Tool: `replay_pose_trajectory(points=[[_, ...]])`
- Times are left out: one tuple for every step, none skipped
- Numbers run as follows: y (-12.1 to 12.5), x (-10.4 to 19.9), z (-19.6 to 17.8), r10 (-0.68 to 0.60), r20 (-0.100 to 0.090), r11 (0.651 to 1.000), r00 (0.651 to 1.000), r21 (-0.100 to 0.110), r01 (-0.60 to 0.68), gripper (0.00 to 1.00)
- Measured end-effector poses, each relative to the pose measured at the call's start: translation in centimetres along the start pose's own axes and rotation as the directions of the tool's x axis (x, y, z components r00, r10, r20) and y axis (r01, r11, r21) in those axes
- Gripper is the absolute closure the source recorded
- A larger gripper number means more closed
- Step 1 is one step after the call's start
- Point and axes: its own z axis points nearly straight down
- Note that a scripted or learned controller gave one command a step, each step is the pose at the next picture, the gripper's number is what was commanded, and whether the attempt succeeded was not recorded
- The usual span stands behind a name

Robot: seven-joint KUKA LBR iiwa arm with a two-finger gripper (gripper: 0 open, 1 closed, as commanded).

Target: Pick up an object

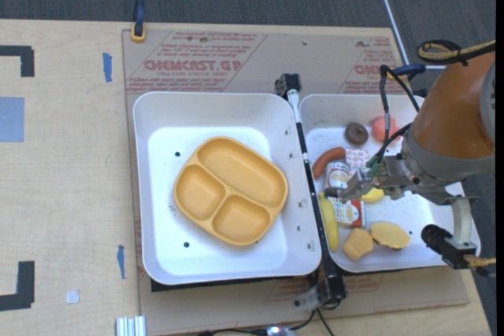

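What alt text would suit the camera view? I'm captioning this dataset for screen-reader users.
A grey and orange robot arm reaches from the right into the right white bin, its gripper low over a small can among toy foods including a banana and a sausage. The left white bin holds a yellow divided plate.

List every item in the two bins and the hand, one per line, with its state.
yellow divided plate: flat in left bin, compartments bare
hot dog: lying in right bin
banana: lying by the left wall
can: on its side under the hand
hand: low in the right bin
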Motion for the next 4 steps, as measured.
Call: replay_pose_trajectory(points=[[0.1, -2.9, 9.8, 0.004, 0.004, 1.000, 1.000, -0.006, -0.004, 0.00], [0.1, -2.8, 8.9, 0.003, 0.003, 1.000, 1.000, -0.006, -0.003, 1.00], [2.6, 4.1, 1.0, 0.000, -0.002, 1.000, 1.000, 0.002, 0.000, 1.00], [-0.1, 7.8, -1.4, -0.001, -0.002, 1.000, 1.000, 0.005, 0.001, 1.00]])
